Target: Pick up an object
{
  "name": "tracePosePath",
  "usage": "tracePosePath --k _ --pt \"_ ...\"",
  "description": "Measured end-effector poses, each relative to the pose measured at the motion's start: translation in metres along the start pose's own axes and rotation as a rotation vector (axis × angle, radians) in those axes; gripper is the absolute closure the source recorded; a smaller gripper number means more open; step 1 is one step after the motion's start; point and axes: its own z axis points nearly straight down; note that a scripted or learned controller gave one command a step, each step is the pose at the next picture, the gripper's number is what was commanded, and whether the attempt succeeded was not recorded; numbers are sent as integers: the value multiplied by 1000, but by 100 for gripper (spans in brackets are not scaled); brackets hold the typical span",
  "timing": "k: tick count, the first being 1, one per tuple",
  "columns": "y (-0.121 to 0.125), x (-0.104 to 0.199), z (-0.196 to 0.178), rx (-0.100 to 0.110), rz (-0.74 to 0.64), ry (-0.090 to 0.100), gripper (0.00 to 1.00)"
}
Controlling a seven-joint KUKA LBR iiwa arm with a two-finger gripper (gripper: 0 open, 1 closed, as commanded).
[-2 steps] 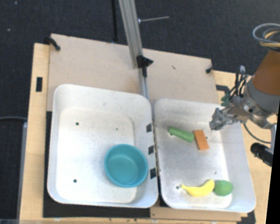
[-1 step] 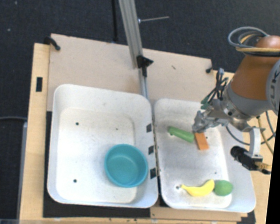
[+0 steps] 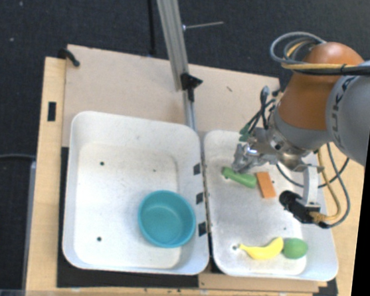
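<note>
Pincer (image 3: 242, 159) of mine hangs low over the back of the right bin (image 3: 317, 274), its metal fingers pointing down just above the near end of a green stick-shaped object (image 3: 238, 177). Whether my fingers are spread or closed I cannot tell from this slant, and I see nothing clearly caught between them. Just to the right of the green piece lies a small orange block (image 3: 265, 185), tilted, close to it but whether touching I cannot say. Toward the front of the same bin a yellow banana (image 3: 261, 250) lies with a green round fruit (image 3: 295, 248) touching its right end. My orange wrist band (image 3: 313, 86) sits above the bin's back right. The left bin (image 3: 93, 133) holds a blue bowl (image 3: 166, 218), upright, near its front right corner, well apart from me.
</note>
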Motion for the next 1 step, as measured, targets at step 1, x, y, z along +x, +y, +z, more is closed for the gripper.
tracePosePath --k 1 --pt "-6 43 3 1 1 0 100"
